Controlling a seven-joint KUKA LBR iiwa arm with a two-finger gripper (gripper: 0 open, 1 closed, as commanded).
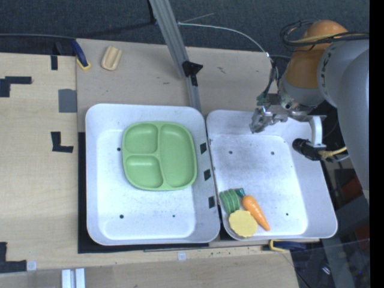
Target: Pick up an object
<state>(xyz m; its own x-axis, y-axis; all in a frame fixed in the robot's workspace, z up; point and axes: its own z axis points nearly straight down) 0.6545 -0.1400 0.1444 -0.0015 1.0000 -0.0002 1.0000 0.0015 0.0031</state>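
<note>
In the right bin [300, 179], three toy foods are bunched at the near left corner: an orange carrot [256, 213], a yellow round piece [242, 223] and a green ridged piece [230, 199]. A green divided plate [159, 155] lies in the left bin [108, 215]. My gripper [261, 120] hangs over the far edge of the right bin, well away from the toy foods. I see nothing between its fingers.
A slanted metal pole [174, 38] crosses the bench behind the bins. A small tan object [111, 58] and a blue-yellow item [81, 54] lie on the bench at the far left. The grey arm [342, 71] fills the right side.
</note>
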